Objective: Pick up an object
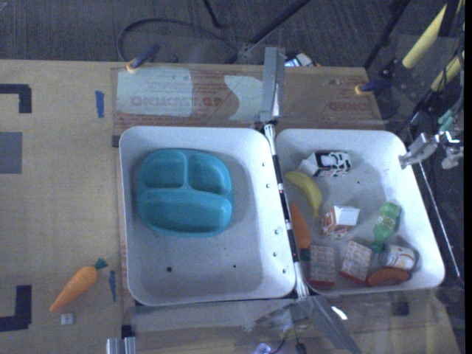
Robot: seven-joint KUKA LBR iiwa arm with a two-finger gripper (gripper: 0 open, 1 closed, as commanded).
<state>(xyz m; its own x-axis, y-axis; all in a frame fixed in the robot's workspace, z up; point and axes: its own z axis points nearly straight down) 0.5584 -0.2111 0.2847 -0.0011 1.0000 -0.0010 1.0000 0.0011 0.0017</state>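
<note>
While the pincer [435,144] is hanging at the right bin's [413,271] far edge, grip impossible to tell, the banana [306,188] and cartons are lying unpicked.

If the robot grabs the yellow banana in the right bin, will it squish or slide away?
The curved yellow toy banana looks like smooth plastic, so it probably stays stiff. Its glossy, tapering shape may slip from a pinch. Lying flat on the white right bin, it would likely spin rather than roll if nudged.
</note>
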